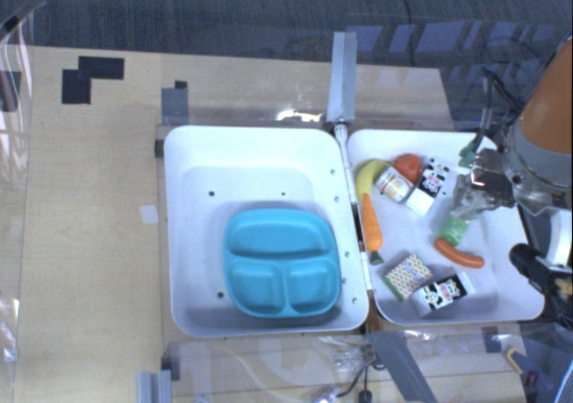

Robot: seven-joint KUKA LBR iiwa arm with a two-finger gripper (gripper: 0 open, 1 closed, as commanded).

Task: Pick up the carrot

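Approach step in hand: the carrot (371, 223) lies untouched along the right bin's (501, 310) nine-o'clock wall, well apart from the jaws (467, 202) hovering toward three o'clock, their opening indeterminate and nothing visibly held; next move calls for travel toward nine o'clock, then descent.

Grey arm with orange band entering from right, gripper (469, 200) angled downward

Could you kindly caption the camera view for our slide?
Claw over the right bin, carrot lying by the divider.
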